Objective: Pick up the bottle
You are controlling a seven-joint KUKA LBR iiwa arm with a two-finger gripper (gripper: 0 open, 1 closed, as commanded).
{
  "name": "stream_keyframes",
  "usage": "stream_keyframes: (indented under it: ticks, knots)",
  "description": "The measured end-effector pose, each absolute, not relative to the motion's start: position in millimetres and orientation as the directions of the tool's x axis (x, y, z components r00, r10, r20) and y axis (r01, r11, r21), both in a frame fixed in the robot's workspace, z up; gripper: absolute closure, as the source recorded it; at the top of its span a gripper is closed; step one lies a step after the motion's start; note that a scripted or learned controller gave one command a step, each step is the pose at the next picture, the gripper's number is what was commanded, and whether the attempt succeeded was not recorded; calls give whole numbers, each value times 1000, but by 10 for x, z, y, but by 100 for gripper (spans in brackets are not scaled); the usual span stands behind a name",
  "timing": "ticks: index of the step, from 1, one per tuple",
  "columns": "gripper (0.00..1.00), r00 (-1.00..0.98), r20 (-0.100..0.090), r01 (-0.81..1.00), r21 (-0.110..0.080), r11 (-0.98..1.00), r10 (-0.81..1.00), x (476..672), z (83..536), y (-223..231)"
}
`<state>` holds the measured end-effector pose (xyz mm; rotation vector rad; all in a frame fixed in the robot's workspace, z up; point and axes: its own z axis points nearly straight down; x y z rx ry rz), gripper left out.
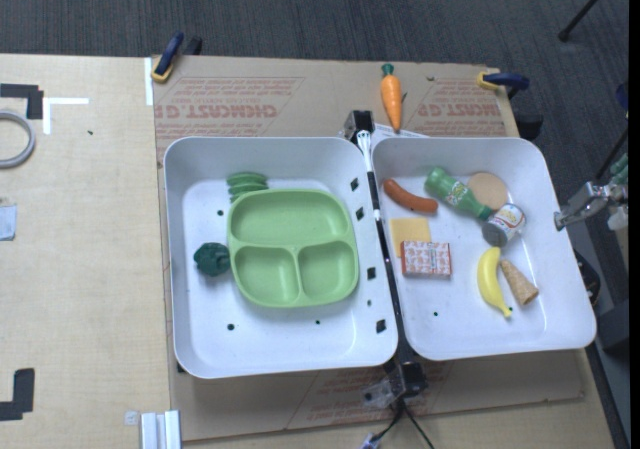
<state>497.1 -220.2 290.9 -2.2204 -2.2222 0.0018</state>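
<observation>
1. You are at the approach step: the green plastic bottle [456, 193] lies untouched on its side in the right-hand shallow white bin [560, 322], in the far half, its neck pointing towards the near right.
2. Your claw [583, 207] sits at the right rim of that bin, outside the wall and well apart from the bottle. You cannot tell from this view whether it is released or clenched; nothing shows in it.
3. Note the crowding. A red sausage [410, 197] lies just beside the bottle's base on the left, a round tan cookie [488, 186] sits against its far side, and a small tin can [505, 221] lies at its neck end.
4. Your next move calls for travel leftwards over the bin wall to a point above the bottle's body.
5. Set the claw across the bottle's short axis, so it closes on the body clear of the can and cookie.
6. The body is round and smooth, so you likely need a centred grip to stop it rolling out.
</observation>
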Motion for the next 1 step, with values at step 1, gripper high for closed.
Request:
stream_keyframes:
  ticks: [1]
  knots:
    - [100, -4, -2, 1000, -1, 4, 1000, 4978, 3002, -2203]
